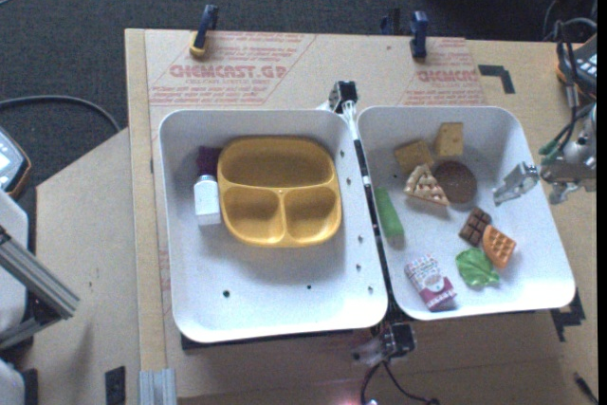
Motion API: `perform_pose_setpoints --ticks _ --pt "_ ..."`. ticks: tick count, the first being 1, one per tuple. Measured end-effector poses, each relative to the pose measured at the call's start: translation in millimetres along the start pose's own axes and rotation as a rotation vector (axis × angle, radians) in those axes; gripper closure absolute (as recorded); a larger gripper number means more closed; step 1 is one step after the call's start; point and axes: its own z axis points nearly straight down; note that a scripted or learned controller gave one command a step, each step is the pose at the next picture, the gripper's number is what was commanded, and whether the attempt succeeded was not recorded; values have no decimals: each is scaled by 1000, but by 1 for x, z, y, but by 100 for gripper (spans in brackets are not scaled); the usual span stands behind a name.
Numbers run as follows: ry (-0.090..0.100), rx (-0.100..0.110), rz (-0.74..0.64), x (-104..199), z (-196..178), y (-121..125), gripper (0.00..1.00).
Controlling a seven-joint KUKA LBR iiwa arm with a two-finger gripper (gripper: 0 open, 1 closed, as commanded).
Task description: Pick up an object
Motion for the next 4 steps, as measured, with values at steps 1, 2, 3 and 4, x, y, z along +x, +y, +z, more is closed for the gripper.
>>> perform_pose_setpoints --ticks 1,2,3,4 --pt "-4 -13 -4 0 -7 3 0" --pt "-1 -7 -3 -7 54 2 0" --pt "-1 -7 -3 -13 100 5 0" --pt "0 -7 -4 -12 148 4 0"
